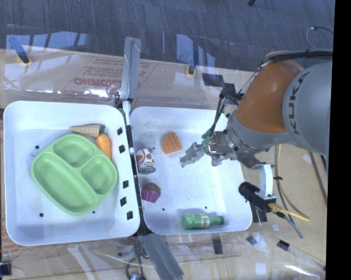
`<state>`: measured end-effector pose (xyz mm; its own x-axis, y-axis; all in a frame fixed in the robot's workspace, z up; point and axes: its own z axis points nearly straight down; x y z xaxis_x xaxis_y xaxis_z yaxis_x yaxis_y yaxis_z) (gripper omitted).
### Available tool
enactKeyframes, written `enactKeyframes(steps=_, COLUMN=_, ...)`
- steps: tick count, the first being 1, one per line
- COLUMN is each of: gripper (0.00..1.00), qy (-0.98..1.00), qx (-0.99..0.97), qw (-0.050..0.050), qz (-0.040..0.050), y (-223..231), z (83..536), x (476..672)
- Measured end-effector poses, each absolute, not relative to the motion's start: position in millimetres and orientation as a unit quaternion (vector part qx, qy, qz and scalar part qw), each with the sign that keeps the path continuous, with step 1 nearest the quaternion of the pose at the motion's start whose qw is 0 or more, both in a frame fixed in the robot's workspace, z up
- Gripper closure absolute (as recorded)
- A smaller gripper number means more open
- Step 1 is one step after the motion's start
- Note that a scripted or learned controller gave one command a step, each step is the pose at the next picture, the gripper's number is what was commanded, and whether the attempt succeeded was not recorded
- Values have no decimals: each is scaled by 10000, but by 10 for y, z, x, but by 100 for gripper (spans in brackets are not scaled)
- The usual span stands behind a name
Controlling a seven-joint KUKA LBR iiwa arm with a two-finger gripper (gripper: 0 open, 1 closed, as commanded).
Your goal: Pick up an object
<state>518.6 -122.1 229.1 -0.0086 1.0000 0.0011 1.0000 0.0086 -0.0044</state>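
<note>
The right bin holds an orange waffle-like piece, a small red-and-white can, a purple-and-brown cupcake and a green bottle lying on its side near the front wall. My gripper hangs over the middle of this bin, to the right of the orange piece and apart from it. Its fingers are spread open with nothing between them.
The left bin holds a green divided plate, an ice-cream cone and an orange carrot. A raised divider separates the bins. The arm's body overhangs the right bin's right side.
</note>
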Motion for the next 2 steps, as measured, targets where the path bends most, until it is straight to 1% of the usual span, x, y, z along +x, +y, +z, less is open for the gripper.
enactKeyframes(steps=1, gripper=0, qy=-7521, qx=-6591, qw=8, qz=11, y=-1160, z=1696, x=5787)
enactKeyframes(steps=2, gripper=0, qy=-7708, qx=-6371, qw=7, qz=7, y=-1205, z=914, x=6487)
